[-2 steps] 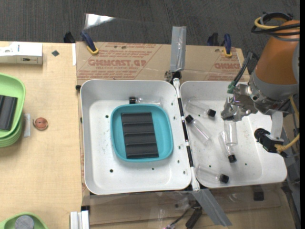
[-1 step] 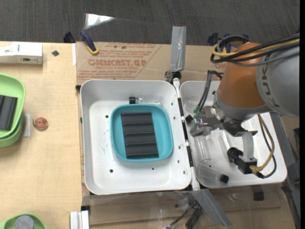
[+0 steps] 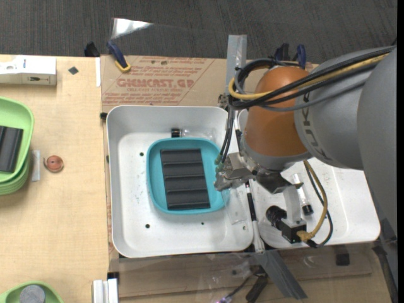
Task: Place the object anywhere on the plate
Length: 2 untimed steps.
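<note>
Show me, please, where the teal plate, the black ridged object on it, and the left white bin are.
teal plate point(image 3: 153, 175): camera view, on its bare left rim.
black ridged object point(image 3: 184, 178): camera view, on the middle of its ribbed top.
left white bin point(image 3: 129, 223): camera view, on its bare floor near the lower left corner.

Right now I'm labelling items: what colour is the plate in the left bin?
Teal plate, seen in the camera view.
</note>
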{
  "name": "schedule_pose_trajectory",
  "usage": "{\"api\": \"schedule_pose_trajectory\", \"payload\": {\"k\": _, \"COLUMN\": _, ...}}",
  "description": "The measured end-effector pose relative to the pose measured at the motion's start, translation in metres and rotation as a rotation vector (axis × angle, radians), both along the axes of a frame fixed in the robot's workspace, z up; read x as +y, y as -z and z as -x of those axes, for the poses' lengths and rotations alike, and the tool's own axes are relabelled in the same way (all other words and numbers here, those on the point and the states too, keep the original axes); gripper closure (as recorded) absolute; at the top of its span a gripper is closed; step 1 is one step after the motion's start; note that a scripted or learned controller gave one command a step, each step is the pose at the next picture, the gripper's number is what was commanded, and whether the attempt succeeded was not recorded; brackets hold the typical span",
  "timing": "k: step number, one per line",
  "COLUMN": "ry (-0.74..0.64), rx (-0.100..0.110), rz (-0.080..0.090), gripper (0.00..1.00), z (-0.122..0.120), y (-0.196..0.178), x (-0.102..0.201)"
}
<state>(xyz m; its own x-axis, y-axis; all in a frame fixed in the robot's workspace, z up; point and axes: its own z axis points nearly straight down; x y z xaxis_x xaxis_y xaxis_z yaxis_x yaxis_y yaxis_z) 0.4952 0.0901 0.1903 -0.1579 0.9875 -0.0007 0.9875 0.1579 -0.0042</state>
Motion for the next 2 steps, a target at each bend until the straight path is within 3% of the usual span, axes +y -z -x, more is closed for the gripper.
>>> {"api": "schedule_pose_trajectory", "payload": {"k": 1, "ry": 0.001, "rx": 0.0, "rz": 0.0, "gripper": 0.0, "z": 0.0, "y": 0.0, "x": 0.0}}
{"api": "schedule_pose_trajectory", "payload": {"k": 2, "ry": 0.026, "rx": -0.002, "rz": 0.0, "gripper": 0.0, "z": -0.013, "y": -0.022, "x": -0.056}}
